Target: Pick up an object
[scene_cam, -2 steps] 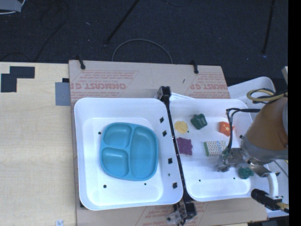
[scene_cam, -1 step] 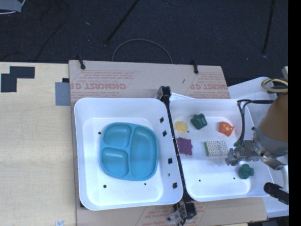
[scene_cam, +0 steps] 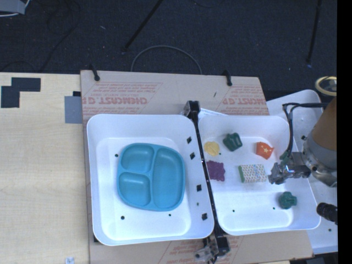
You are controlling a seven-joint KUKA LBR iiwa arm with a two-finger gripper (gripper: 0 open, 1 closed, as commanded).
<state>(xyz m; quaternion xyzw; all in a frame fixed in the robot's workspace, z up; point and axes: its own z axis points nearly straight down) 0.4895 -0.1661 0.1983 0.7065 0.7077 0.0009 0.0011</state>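
The right white bin (scene_cam: pixel 247 219) holds several small objects: a yellow piece (scene_cam: pixel 212 147), a dark green piece (scene_cam: pixel 232 141), a red-orange piece (scene_cam: pixel 264 149), a purple piece (scene_cam: pixel 215 171), a speckled block with a green edge (scene_cam: pixel 252 173) and a teal piece (scene_cam: pixel 286 200). My gripper (scene_cam: pixel 279 174) hangs low over the bin's right side, just right of the speckled block and above the teal piece. I see nothing between its fingers.
The left white bin (scene_cam: pixel 104 213) holds a blue divided plate (scene_cam: pixel 151 176). A black divider bar (scene_cam: pixel 199 169) runs between the bins. The arm comes in from the right, over the right bin's rim, with cables beside it.
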